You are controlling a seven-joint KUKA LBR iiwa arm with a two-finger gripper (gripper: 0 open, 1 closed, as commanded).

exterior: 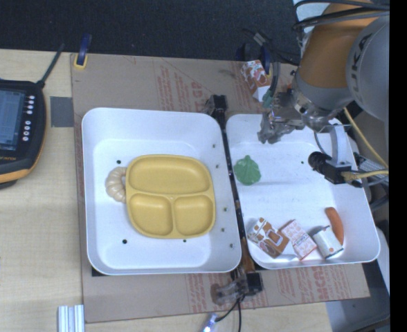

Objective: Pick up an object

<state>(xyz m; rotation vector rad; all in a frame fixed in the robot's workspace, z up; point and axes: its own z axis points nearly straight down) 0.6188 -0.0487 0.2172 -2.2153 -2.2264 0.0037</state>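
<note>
- Here the bench (30, 220) carries two white bins side by side on a cardboard sheet (155, 75).
- The left bin (100, 126) holds a yellow tray (169, 196) with three compartments; a tan lump (115, 183) lies against the tray's left edge, partly hidden by it.
- The right bin (359, 254) holds a green lump (247, 170) near its left wall.
- Along that bin's near edge lie a brown-and-white packet (267, 237), a red-and-white packet (297, 238), a small white can (326, 243) and an orange sausage-like piece (335, 225), all close together; the can touches the orange piece.
- The claw (273, 131) hangs over the far left corner of the right bin, up and to the right of the green lump, apart from it.
- Nothing shows between its tips; whether they are spread or closed, I cannot tell, since the tips are dark and small.
- The arm (335, 47) is cut off at the right.
- A tablet (10, 126) on the bench is cut off at the left edge.
- Print on the packets is too small to read.
</note>
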